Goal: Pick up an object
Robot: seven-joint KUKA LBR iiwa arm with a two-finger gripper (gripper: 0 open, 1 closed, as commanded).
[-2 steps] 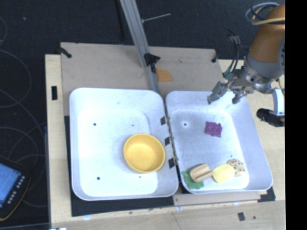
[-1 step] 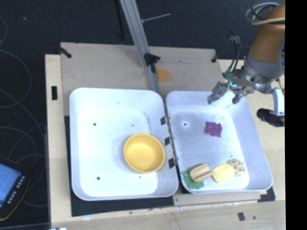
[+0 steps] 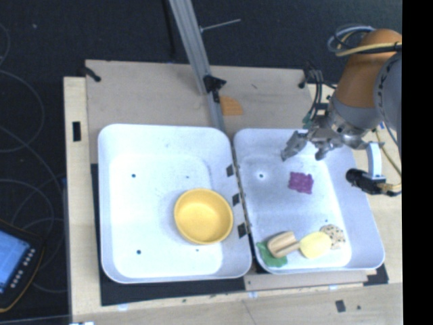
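Objects for picking number four in the right bin [image 3: 352,202] below your gripper [image 3: 306,149]: one purple block [image 3: 301,182], one tan cylinder [image 3: 282,242], one yellow lump [image 3: 314,245] and one speckled piece [image 3: 332,233]. You also have one green scrap [image 3: 265,254] peeking out under the cylinder. The gripper hangs over the far part of that bin with its two fingers spread apart and nothing between them. The purple block lies just below it and slightly toward the arm's side, alone on bare white floor, so nothing stands between the fingers and it. The other three sit well beyond the block, crowded into the bin's near corner; the cylinder touches the yellow lump, and the speckled piece sits just beside the lump against the bin wall. Away to the gripper's other side, across the divider, the left bin [image 3: 122,181] holds one yellow bowl [image 3: 203,215], upright. A slanted metal post [image 3: 193,46] rises from behind the bins, well apart from the gripper.
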